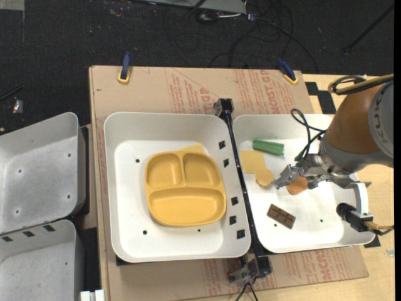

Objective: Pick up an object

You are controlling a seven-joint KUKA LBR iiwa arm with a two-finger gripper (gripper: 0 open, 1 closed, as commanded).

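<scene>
Bench: a cardboard-topped bench [188, 86] carries two shallow white bins side by side.
Arm: the grey arm [360, 130] with its orange band reaches in from the right and bends down over the right bin [326, 234].
Left bin: the left bin [119, 187] holds a yellow divided tray [185, 189], lying flat near its middle.
Right bin contents: a pale yellow flat piece [254, 163] lies by the left wall, a green block [268, 147] just above it, a brown chocolate-like bar [281, 216] lower down and apart from the others.
Gripper: the gripper [294, 179] sits low in the right bin, just right of the pale yellow piece.
Fingers: they look narrowly set about a small orange object [298, 187], which shows between and just under the tips; I cannot tell whether it is lifted off the floor.
Step in hand: by my judgement the grasp itself, closing on the orange object.
Next move: probably a straight, steady lift, firm enough to hold the object without nudging the yellow piece.
</scene>
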